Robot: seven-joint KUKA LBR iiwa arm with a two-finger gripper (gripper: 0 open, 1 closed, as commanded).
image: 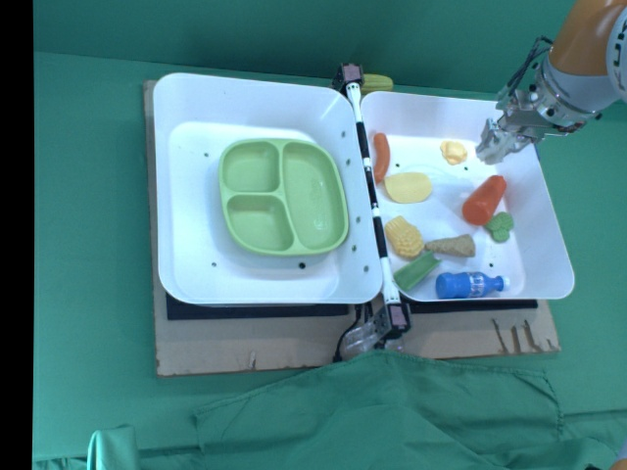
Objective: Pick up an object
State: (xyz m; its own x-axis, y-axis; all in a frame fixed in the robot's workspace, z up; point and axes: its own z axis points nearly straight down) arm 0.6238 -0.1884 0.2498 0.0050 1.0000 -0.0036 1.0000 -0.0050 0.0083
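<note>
My gripper (493,149) hangs over the far right part of the right bin (549,262), with nothing visible between its fingers. Just left of it lies a small yellow piece (453,152). Below it an orange carrot (484,200) lies tilted, with a green broccoli (501,226) beside it. Further left are a red sausage (381,156), a pale yellow chip-shaped piece (408,187), a corn cob (404,236), a brown piece (451,246), a green stick (417,270) and a blue bottle (469,284).
The left bin (186,116) holds a light green divided plate (283,196). A black-and-white bar (369,189) runs between the bins. A yellow object (376,82) sits just beyond the bins' far edge. Green cloth (392,409) bunches at the front.
</note>
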